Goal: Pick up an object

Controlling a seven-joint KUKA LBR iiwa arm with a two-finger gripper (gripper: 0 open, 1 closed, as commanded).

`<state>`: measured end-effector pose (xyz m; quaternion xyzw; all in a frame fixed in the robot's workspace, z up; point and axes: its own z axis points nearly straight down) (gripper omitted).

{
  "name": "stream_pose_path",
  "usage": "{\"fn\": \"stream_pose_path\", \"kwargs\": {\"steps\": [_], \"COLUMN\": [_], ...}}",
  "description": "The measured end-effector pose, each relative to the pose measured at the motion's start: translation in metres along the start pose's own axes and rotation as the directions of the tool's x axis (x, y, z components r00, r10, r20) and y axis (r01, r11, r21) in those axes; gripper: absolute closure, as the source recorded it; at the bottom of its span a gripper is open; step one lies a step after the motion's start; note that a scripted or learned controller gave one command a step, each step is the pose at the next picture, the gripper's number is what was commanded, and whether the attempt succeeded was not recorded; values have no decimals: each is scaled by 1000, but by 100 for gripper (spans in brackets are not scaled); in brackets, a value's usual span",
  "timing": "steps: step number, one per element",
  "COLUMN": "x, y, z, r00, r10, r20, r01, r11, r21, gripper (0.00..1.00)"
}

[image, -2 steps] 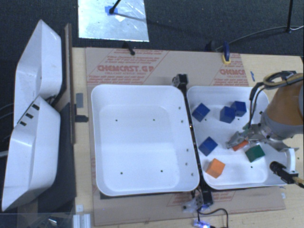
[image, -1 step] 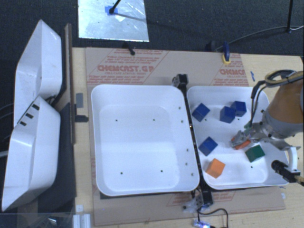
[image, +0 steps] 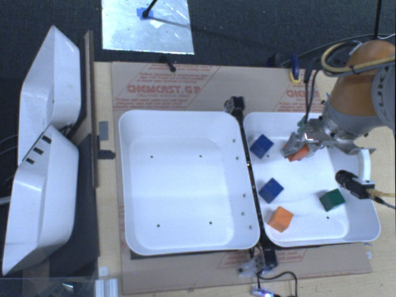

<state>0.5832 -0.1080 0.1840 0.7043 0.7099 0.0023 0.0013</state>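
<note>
Two white bins (image: 185, 119), cardboard (image: 164, 88) lettered CHEMCAST GP, hand (image: 297, 148) clamped on red block (image: 299, 154).

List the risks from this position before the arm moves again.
1. The gripper sits at a small red-orange object, but a firm hold isn't visible; lifting might drop it.
2. The upper blue cube lies close beside it, so a sideways move may knock it.
3. The right bin also holds a green cube under the arm's path.
</note>
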Motion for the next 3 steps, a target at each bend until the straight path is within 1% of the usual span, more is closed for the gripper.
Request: {"fn": "stream_pose_path", "kwargs": {"steps": [1,2,3], "x": [70,129,197], "y": [-4,51,48], "z": [-124,-82,5], "r00": [1000,1000,1000], "r10": [2,3,3], "r20": [1,1,2], "r01": [-2,-3,-3], "r11": [1000,1000,1000], "r21": [-2,12,15], "gripper": [100,100,100]}}
